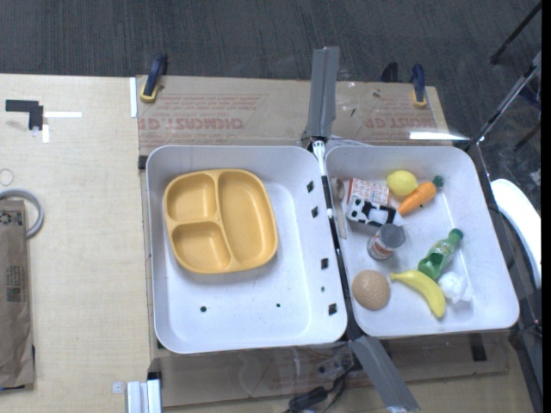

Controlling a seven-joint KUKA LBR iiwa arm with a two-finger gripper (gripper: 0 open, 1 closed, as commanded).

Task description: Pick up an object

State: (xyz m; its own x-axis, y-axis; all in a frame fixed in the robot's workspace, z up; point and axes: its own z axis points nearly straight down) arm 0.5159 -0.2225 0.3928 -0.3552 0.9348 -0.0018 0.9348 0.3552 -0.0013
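Observation:
The right bin (491,231) holds several small objects. A yellow lemon (401,182) lies at the back, touching an orange carrot (417,197). A red and white carton with a black and white cow pattern (368,209) lies to their left. A small metal can (386,241) stands just in front of the carton. Towards the right wall lies a green bottle (441,254), tilted. A yellow banana (422,289) rests near the front, beside a round brown ball-like item (371,289). A small white crumpled piece (458,289) sits to the right of the banana.
The left bin (172,317) holds a yellow plate with three compartments (219,222) in its back left part. A grey divider bar (324,93) runs between the bins at the back. Cardboard (224,114) lies behind the bins, held by blue and yellow clamps (155,76).

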